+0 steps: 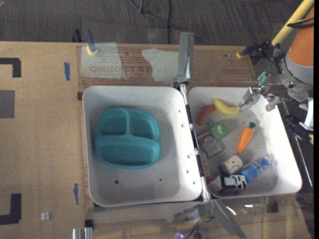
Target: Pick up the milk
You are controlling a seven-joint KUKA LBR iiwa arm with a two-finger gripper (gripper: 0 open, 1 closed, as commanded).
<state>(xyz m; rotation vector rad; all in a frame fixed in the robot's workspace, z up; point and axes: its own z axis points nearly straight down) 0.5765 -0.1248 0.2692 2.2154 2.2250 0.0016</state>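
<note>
Claw (250, 97): above right bin's (286, 156) far edge, by banana (226, 107); opening hard to tell.
Milk (233, 182): near edge, beside bottle (255, 168).

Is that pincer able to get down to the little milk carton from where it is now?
Probably yes. The pincer hovers over the right bin's far edge, and the milk carton lies uncovered at the near corner, though a bottle crowds it.

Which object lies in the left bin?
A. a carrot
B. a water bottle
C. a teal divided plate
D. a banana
C: the teal divided plate rests alone on the floor of the left bin, while the banana, carrot and water bottle all lie in the right bin.
</note>
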